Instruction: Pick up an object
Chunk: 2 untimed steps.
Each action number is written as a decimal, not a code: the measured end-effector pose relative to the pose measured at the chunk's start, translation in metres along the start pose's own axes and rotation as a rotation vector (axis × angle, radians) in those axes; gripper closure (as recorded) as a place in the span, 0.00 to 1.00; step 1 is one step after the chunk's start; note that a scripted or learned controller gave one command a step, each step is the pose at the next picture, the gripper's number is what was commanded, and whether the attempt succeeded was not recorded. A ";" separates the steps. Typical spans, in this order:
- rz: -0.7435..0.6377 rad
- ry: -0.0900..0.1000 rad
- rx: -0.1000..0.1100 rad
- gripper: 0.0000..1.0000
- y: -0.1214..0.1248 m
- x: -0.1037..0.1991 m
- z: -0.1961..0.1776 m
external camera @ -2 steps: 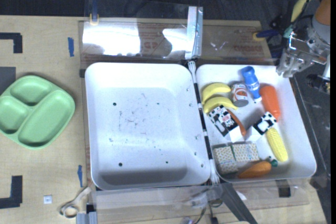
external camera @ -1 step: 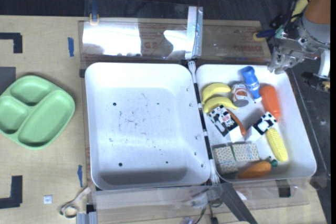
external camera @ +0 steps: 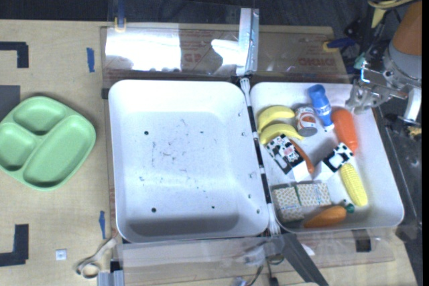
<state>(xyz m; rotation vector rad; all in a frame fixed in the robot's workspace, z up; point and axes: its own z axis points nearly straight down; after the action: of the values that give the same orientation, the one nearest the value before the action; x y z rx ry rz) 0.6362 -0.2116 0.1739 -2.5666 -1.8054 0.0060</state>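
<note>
The right bin (external camera: 392, 201) holds a pile of small objects. Two yellow bananas (external camera: 275, 117) lie at its upper left, beside a blue bottle (external camera: 320, 104) and a small round tin (external camera: 308, 120). An orange carrot (external camera: 345, 128) lies near the bin's right wall, with a yellow corn cob (external camera: 354, 185) below it. Two black-and-white patterned pieces (external camera: 286, 152) sit mid-bin, above a speckled sponge (external camera: 302, 197) and another orange vegetable (external camera: 326, 215). My gripper (external camera: 362, 99) hangs over the bin's upper right corner, just above the carrot and right of the bottle, with nothing seen in it.
The left bin (external camera: 181, 151) is bare white plastic. A green divided plate (external camera: 44, 142) lies on the wooden bench at far left. A clear plastic sheet (external camera: 177, 43) stands behind the bins. Cables and stands crowd the upper right.
</note>
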 end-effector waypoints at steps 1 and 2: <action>-0.080 0.000 -0.003 1.00 0.013 0.057 -0.024; -0.082 -0.002 -0.002 1.00 0.015 0.058 -0.031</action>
<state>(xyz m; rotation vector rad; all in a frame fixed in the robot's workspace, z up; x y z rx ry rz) 0.6698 -0.1615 0.2051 -2.4920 -1.9108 0.0066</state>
